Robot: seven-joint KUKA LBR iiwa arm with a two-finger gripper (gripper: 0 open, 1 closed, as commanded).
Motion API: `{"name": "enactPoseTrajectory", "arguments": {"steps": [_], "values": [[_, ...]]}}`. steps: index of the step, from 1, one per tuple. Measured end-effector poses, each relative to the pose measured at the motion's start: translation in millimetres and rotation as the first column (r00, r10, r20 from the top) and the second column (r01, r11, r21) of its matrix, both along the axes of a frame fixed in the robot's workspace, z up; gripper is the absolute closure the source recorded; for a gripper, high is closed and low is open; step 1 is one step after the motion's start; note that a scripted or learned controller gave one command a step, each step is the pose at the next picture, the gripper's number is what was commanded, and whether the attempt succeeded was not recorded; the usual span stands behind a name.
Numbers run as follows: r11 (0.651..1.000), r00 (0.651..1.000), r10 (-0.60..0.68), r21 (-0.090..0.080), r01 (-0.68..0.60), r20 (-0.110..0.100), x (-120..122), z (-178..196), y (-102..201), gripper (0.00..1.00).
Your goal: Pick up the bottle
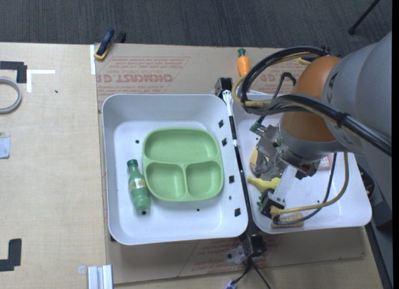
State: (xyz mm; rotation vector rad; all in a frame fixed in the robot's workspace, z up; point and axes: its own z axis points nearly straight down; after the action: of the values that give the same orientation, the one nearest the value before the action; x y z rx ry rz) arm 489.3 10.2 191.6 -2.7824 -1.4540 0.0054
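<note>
Down in the right bin (pixel 349 210) the gripper (pixel 265 168) hangs among yellow clutter (pixel 263 182), its opening impossible to tell. Well off to its left, the bottle (pixel 138 187) lies beside the green tray (pixel 183 163).

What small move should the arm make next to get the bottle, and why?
Probably carry the gripper across the divider toward the left bin. It sits low in the right bin, while the green bottle lies on its side, beside the green divided plate.
</note>
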Motion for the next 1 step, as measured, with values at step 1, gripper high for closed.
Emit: {"name": "enactPoseTrajectory", "arguments": {"steps": [1], "values": [[0.999, 0.999, -0.053, -0.001, 0.053, 0.0, -12.4, 0.0, 64.4, 1.0]]}}
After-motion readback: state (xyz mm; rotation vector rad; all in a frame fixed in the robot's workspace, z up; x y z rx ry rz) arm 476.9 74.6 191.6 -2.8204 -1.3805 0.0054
